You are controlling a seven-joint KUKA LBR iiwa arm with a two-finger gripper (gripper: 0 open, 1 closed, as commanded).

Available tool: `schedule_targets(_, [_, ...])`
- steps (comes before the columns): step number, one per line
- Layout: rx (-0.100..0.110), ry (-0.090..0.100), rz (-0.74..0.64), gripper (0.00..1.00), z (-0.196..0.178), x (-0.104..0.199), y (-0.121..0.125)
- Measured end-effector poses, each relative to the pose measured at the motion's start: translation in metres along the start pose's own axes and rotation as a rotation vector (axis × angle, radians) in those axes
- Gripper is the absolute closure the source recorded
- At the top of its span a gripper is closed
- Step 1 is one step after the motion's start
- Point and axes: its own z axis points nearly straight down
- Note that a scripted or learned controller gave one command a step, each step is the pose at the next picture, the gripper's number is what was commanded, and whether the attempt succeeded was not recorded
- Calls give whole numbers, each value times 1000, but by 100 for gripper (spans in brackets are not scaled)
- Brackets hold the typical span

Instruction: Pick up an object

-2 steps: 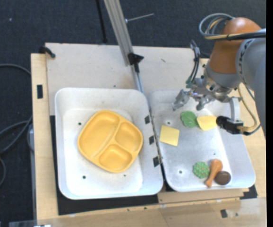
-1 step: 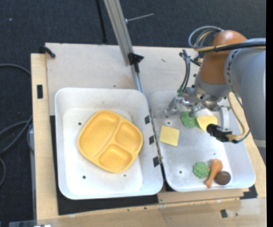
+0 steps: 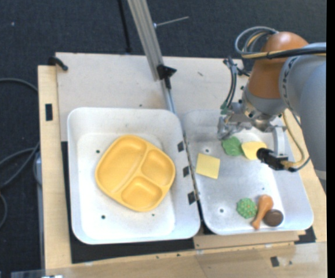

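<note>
My gripper (image 3: 228,131) hangs low over the far part of the right bin (image 3: 237,185). Just below it lies a small green piece (image 3: 232,147), touching or almost touching the gripper's tip. A pale yellow piece (image 3: 251,150) sits right beside the green one. A flat yellow square (image 3: 208,166) lies towards the bin's left side. Near the front right corner are a green knobbly piece (image 3: 246,207) and an orange and brown drumstick-like toy (image 3: 265,211). Nothing is seen lifted off the bin floor.
The left bin (image 3: 86,213) holds a yellow divided plate (image 3: 135,172). A metal pole (image 3: 147,30) slants up from behind the bins. Cables (image 3: 254,39) loop above the orange wrist band (image 3: 272,68). A black and yellow part (image 3: 275,159) juts out right of the pale yellow piece.
</note>
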Motion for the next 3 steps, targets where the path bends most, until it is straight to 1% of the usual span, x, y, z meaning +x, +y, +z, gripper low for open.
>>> schedule_targets(1, [-2,0,-2,100,-45,-4,5])
schedule_targets(2, [-2,0,-2,100,-90,-4,1])
schedule_targets(3, [-4,0,-4,100,-148,5,2])
